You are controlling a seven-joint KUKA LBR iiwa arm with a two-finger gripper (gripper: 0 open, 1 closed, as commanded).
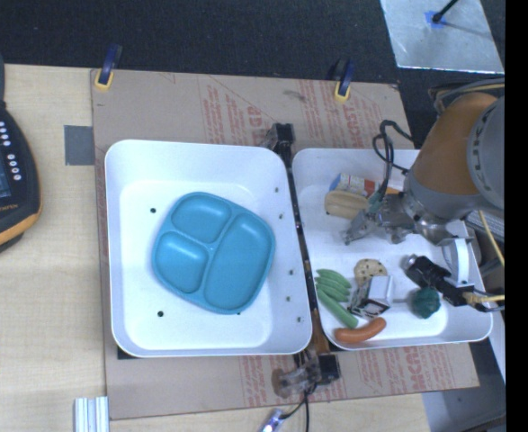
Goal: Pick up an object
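I have the gripper [371,227] low over the far half of the right bin [425,329], hanging from the grey-and-orange arm that comes in from the right. From this slanted view I cannot tell how far open it is, and I see nothing held in it.

Every loose candidate lies in that same bin. The closest is a tan rounded piece [344,205], just to the gripper's left and slightly farther away, with its long axis running left to right. A small bottle [353,184] lies just beyond it against the far wall. On the near side of the gripper sits a cookie [369,268], with a small card-like box [372,295] just nearer than that. Green pods [334,292] lie to the near left, slanting toward an orange sausage [360,333] at the near wall. A dark green lump [425,303] sits to the near right.

The left bin [129,241] holds a blue divided plate [214,252], well apart from the gripper.

My judgement: the tan piece is the natural target, a short shift left and away.
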